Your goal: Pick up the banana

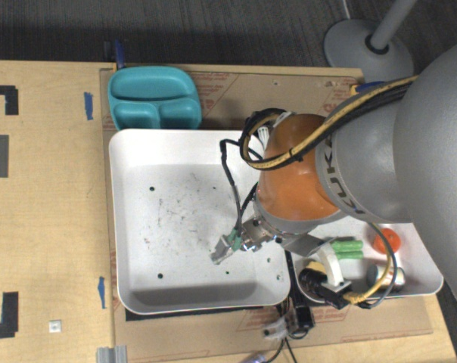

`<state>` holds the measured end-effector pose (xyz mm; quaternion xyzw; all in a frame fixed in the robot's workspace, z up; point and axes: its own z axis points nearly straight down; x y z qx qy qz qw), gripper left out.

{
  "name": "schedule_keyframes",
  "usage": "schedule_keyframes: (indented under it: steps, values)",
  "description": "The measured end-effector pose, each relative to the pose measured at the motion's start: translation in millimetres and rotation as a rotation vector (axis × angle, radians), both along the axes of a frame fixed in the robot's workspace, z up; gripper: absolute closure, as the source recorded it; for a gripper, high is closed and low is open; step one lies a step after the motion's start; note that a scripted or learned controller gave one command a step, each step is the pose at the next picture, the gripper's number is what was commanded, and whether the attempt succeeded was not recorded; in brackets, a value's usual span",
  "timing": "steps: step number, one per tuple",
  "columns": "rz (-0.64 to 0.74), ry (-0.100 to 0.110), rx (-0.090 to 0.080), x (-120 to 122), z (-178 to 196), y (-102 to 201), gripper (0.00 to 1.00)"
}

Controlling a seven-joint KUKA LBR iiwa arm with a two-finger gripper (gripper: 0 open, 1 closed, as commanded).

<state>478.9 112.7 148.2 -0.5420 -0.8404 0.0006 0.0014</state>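
Frankly, you cannot tell whether the jaws of the gripper (230, 246) are parted or closed as it hangs low over the smooth, scuffed left bin (138, 203). The banana is not surely visible: a glossy yellow curve (371, 293) in the cluttered right bin (429, 278) may be it or a cable, so a grab here likely closes on nothing.

Cardboard-topped bench (47, 225) bearing two white bins (130, 225), teal tray (154, 98).
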Motion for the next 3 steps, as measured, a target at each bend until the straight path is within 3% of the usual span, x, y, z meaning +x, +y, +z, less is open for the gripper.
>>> schedule_keyframes:
  steps: [1,2,3]
  values:
    - [-0.143,-0.001,0.0,0.3,-62.5,73.3,0.0]
    - [-0.45,-0.002,-0.001,15.3,-8.4,99.5,0.0]
    - [-0.751,-0.001,0.0,0.5,-62.4,112.1,0.0]
